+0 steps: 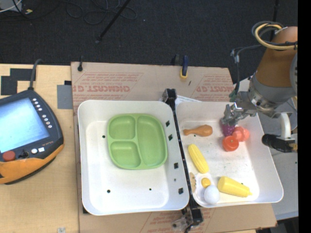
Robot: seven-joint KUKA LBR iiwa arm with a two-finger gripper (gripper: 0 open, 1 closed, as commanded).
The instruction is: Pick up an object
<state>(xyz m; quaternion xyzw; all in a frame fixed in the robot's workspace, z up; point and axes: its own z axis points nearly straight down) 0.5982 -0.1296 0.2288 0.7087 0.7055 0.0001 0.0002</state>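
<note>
My gripper (232, 114) hangs low over the back of the right bin (266, 166), right above a small purple object (227, 128) that it partly hides. Just in front of it lie a red toy (230, 143) and a pink piece (242, 134), touching each other. A brown drumstick (199, 130) lies to the left of the purple object. Nearer the front are a corn cob (198, 158), a yellow piece (233, 187), a white egg (211, 194) and a small orange bit (206, 182).
The left bin (92, 178) holds a green divided plate (136, 141). A black divider rail (177, 144) runs between the bins. A teach pendant (26, 130) lies on the bench at far left. A blue clamp (184, 67) stands at the cardboard's back edge.
</note>
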